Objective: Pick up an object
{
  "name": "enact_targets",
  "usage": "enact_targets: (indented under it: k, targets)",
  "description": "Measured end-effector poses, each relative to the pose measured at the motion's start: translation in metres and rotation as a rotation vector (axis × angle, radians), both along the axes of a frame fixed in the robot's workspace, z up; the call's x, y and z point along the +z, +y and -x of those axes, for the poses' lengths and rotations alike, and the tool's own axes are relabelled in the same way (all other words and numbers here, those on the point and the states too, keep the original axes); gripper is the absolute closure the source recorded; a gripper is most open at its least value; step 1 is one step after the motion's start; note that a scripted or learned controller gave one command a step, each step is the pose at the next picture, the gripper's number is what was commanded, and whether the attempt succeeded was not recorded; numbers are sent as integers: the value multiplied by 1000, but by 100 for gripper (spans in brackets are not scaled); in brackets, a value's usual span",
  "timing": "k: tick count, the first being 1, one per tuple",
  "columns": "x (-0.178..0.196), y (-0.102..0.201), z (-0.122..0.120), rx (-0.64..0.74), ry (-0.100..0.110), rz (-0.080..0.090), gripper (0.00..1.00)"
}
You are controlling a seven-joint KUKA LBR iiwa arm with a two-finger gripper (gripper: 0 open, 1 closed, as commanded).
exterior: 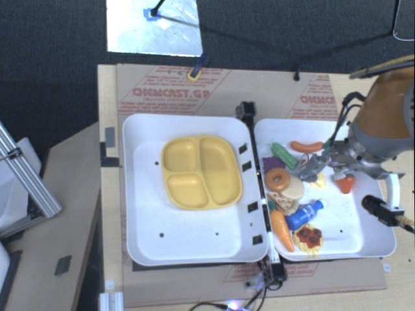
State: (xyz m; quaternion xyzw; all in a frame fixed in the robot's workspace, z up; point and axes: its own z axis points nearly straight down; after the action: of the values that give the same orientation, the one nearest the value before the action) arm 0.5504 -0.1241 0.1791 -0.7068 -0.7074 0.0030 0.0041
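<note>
Seemingly mid-reach: the pincer [316, 165] hangs low in the right bin [373, 241], nothing visibly pinched.

Whether it is spread or pressed together I cannot tell. Just beside it lie a green piece [283, 155], a sausage [307, 146] and a donut [277, 179]; nearer the front edge sit a blue bottle [303, 214] and a carrot [281, 230]. Across the divider, a yellow tray [200, 172] rests in the left bin [139, 193]. By my reading, grasp and lift remain.
</note>
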Motion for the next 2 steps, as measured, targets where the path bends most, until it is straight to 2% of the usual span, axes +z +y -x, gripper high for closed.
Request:
enact_targets:
  k: [1, 2]
  targets:
    - [5, 0, -3, 2, -10, 2, 0]
    - [-57, 4, -5, 1, -7, 0, 0]
